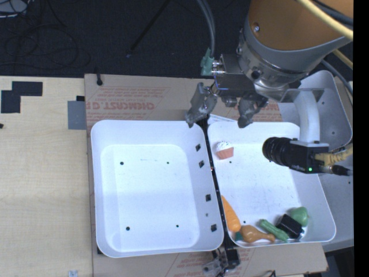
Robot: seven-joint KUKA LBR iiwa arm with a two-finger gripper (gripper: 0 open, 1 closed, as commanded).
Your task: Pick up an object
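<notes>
Arm's top is cut off by the frame edge. The gripper (221, 112) hangs above the back rim between the two bins, fingers spread apart, nothing between them. In the right bin (271, 189): one small pink-and-white piece (224, 150), plus a front-corner pile (266, 226) that's hard to separate: carrot, green bits, something black.

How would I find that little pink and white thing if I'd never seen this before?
Look in the right bin, up near its top left corner, just below the pincer. The little pink and white thing sits alone there, while the carrot and the other toys crowd the bottom edge.
</notes>
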